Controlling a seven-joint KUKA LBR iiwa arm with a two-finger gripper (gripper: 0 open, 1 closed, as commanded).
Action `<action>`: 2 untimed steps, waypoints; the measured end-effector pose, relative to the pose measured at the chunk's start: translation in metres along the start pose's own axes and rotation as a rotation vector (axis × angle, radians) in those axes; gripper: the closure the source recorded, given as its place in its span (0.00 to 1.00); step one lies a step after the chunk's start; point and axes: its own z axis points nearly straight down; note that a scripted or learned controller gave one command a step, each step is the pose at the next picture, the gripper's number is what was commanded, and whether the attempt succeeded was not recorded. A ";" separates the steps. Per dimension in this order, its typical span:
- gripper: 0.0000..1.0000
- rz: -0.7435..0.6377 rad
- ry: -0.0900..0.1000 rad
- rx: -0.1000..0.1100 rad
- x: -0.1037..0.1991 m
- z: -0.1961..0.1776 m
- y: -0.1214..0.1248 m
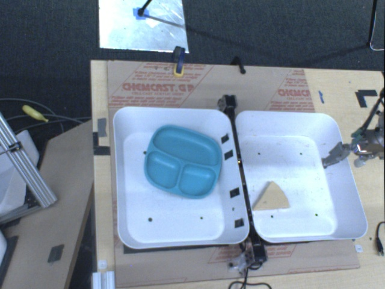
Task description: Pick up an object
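nearest the camera, along the bottom of the view, runs the front edge of the brown cardboard-covered table (180, 268) that bears both bins. at the far right, around three o'clock, the grey two-finger gripper (332, 156) reaches in over the right rim of the right-hand shallow white bin (346, 221); whether it is spread or pressed together cannot be told at this size, and nothing shows in it.

going outward from the gripper, the nearest thing is the flat tan triangular piece (272, 197) lying on the floor of that same bin, toward eight o'clock from the gripper and near the bin's front-left part, well apart from the gripper. its point aims toward twelve o'clock and its broad edge faces six.

further out, toward nine o'clock and across the black divider strip (236, 161), the blue plastic three-compartment plate (182, 160) sits in the middle of the left-hand white bin (129, 221). judging by this layout, the triangle is the closer target: a move down and leftward within the right bin would bring the gripper over it.
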 end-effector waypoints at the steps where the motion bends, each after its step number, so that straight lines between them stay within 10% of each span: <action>1: 0.00 -0.009 -0.001 -0.021 0.078 -0.189 -0.023; 2: 0.00 0.004 -0.005 -0.013 0.033 -0.279 -0.028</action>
